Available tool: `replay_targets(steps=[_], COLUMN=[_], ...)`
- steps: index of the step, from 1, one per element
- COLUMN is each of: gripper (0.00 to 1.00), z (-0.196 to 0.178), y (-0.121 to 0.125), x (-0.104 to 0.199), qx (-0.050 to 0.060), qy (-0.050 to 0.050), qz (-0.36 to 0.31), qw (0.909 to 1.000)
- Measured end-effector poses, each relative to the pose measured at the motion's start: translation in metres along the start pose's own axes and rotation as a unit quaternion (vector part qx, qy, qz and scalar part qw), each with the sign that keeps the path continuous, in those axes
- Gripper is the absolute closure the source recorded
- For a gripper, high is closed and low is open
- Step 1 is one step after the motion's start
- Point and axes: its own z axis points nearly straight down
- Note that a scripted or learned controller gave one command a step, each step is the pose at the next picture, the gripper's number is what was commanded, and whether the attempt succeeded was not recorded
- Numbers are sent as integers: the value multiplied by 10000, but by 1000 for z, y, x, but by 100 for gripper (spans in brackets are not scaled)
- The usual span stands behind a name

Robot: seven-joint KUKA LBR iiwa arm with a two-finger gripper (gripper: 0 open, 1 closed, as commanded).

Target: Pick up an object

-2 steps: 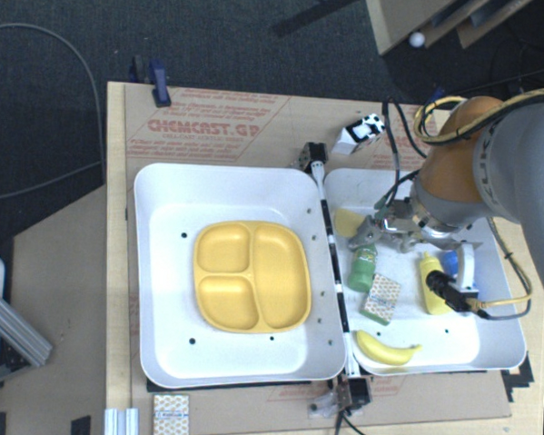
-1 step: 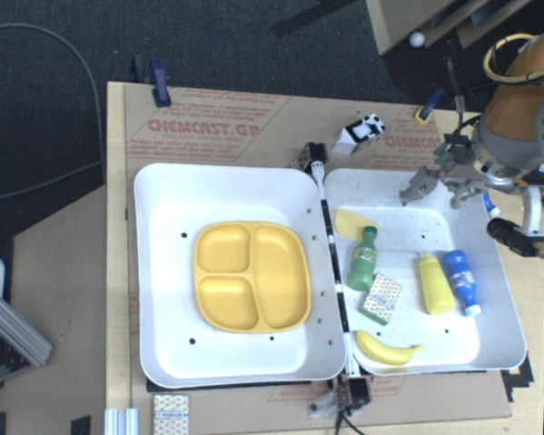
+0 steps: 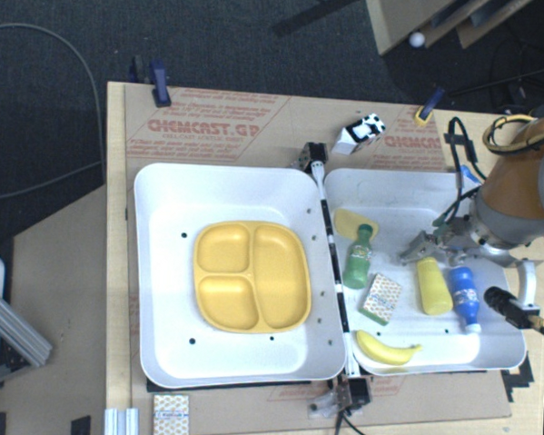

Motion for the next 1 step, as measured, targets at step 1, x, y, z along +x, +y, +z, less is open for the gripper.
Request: replay_targets(steps=[1], gripper=[0], z=[0], y=[-30], x=[9], qx=[-1], qy=[6], qz=[0], qw=[10000])
